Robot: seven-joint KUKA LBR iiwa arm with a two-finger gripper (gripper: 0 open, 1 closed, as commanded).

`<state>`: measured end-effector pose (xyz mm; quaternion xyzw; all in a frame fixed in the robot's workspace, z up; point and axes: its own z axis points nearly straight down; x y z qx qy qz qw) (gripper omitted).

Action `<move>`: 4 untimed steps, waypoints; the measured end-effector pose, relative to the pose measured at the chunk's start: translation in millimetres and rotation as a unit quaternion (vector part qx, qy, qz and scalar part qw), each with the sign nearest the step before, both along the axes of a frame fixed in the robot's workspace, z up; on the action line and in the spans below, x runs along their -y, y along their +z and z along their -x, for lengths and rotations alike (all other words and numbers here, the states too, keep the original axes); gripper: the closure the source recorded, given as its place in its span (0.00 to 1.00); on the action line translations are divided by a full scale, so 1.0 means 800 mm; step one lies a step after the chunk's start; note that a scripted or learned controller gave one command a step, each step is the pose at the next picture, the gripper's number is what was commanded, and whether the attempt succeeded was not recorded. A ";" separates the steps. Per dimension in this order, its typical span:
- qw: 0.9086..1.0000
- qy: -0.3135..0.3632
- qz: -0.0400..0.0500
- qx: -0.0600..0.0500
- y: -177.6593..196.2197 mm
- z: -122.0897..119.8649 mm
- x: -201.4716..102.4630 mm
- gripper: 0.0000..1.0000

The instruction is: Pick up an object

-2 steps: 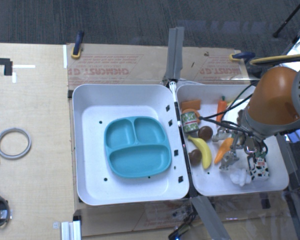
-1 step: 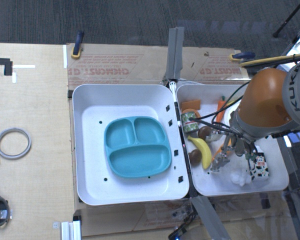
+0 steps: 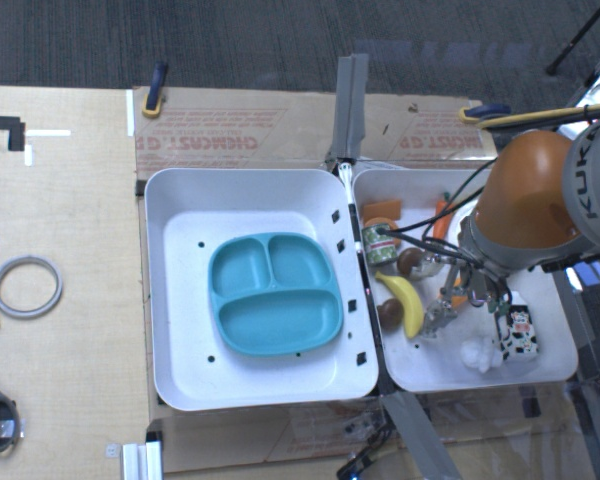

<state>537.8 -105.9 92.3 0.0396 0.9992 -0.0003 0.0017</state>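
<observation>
Descent is the step in hand, operator: your gripper [image 3: 442, 313] hangs low in the right-hand white bin [image 3: 540, 368] just beside the curved yellow banana [image 3: 407, 303], finger state impossible to tell, so you next need a settled closure on it.

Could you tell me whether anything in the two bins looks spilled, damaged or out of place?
Nothing stands out. The blue plate lies flat in the left bin. The banana and other small items lie jumbled in the right bin, around the end effector; no spill or damage shows.
</observation>
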 end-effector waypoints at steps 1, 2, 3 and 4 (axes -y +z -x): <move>0.999 -0.037 0.000 -0.001 -0.001 0.015 -0.004 0.00; 1.000 0.013 0.000 0.000 0.000 -0.011 -0.015 0.00; 1.000 -0.009 0.000 -0.001 0.000 0.008 -0.012 0.00; 0.998 -0.057 -0.001 -0.002 -0.001 0.048 -0.016 0.00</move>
